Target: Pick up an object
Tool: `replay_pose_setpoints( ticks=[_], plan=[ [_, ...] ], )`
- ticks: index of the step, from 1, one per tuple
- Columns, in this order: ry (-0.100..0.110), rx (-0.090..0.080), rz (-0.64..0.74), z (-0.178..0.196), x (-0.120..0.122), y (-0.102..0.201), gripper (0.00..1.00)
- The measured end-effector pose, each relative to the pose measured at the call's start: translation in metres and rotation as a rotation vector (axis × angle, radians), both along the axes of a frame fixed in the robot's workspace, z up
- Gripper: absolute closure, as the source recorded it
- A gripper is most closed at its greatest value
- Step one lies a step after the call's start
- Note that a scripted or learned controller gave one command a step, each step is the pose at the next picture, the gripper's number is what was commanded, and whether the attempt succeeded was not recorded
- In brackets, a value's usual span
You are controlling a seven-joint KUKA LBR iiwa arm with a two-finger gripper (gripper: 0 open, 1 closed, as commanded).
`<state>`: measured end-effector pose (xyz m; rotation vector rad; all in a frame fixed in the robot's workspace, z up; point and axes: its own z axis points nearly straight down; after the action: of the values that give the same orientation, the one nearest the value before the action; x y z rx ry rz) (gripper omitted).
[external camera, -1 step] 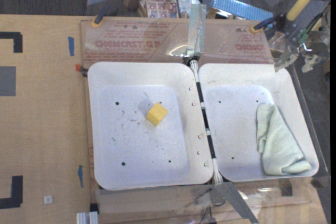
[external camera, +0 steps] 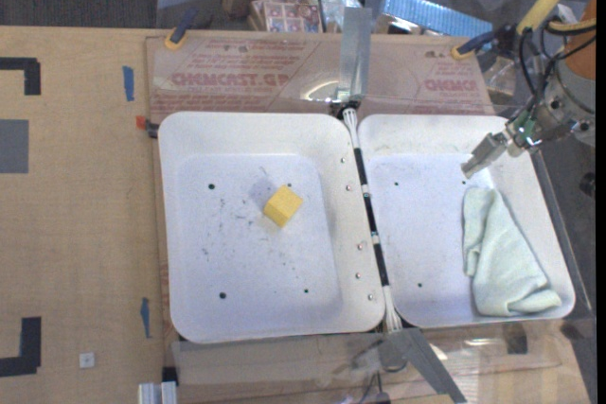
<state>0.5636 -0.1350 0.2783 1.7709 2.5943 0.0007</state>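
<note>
A yellow block (external camera: 282,206) lies near the middle of the left bin (external camera: 189,142). A pale cloth (external camera: 504,255) lies crumpled against the right side of the right bin (external camera: 417,142). Above the cloth's top end hangs the claw (external camera: 471,167); whether it is clenched cannot be told.

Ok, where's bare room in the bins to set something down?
Left bin: bare floor all around the yellow block. Right bin: its left half is bare. It's crowded along the right wall, with the cloth and the pincer above it.
</note>
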Motion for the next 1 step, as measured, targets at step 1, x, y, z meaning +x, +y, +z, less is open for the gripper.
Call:
replay_pose_setpoints(
  ticks=[1],
  plan=[
    [0.000, 0.000, 0.068, 0.0188, -0.0393, -0.0181, 0.00]
  ],
)
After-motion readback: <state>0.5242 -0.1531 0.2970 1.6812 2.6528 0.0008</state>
